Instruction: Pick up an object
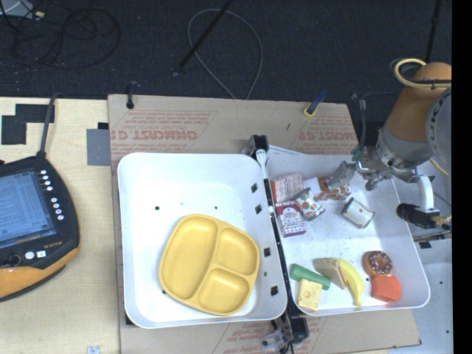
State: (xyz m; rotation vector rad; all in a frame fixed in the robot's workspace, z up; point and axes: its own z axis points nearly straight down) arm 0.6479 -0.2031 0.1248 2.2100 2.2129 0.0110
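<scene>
Toy food pieces and small packets lie in the right bin (413, 286), any one a candidate for the pick. Gripper (345, 174) hangs over the bin's far side at the end of the grey arm (413, 135), just above a red-and-white packet (333, 190); whether its fingers are open or closed cannot be told. Just beside it lies a small white-and-grey block (358, 212), tilted. Further left are a carton-like packet (287, 187), a crumpled wrapper (309, 206) and a dark red flat packet (290, 220); their printing is too small to read. Along the near wall: green piece (308, 275), yellow wedge (310, 295), banana (351, 279), chocolate doughnut (377, 262), orange block (385, 288). All are judged light; the moulded toys probably stiff and smooth, best pinched across the narrow width, the packets thin and liable to slip. Left bin (147, 198) holds a yellow divided plate (209, 264). Cardboard (192, 124) beneath reads, upside down, apparently "CHEMCRST".
</scene>
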